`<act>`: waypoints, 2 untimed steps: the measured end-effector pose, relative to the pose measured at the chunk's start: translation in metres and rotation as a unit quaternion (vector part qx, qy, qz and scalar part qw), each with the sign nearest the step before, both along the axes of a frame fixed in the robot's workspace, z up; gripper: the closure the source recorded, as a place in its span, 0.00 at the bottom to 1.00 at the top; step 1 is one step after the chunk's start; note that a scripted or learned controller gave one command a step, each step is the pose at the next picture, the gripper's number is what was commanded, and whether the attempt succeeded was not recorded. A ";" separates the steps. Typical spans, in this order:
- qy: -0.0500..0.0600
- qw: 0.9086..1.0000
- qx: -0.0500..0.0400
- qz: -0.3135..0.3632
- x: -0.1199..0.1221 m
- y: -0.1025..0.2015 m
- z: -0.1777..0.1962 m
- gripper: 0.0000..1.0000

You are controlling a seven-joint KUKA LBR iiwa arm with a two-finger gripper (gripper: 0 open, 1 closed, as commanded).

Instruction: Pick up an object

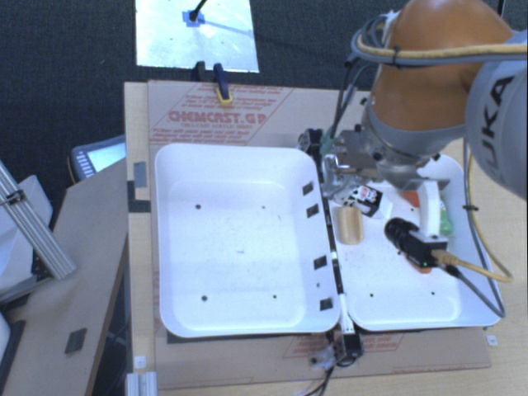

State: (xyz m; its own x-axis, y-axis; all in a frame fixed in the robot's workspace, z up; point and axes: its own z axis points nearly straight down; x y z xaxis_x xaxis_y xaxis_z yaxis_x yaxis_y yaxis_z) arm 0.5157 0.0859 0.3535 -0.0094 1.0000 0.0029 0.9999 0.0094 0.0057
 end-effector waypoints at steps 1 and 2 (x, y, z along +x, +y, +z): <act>-0.001 1.000 0.001 0.001 -0.030 0.054 0.071 1.00; -0.001 1.000 0.001 0.000 -0.029 0.096 0.138 1.00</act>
State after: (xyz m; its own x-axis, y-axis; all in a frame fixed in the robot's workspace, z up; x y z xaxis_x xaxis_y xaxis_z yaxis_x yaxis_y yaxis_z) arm 0.4867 0.1819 0.4919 -0.0087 1.0000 0.0048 0.9999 0.0087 0.0087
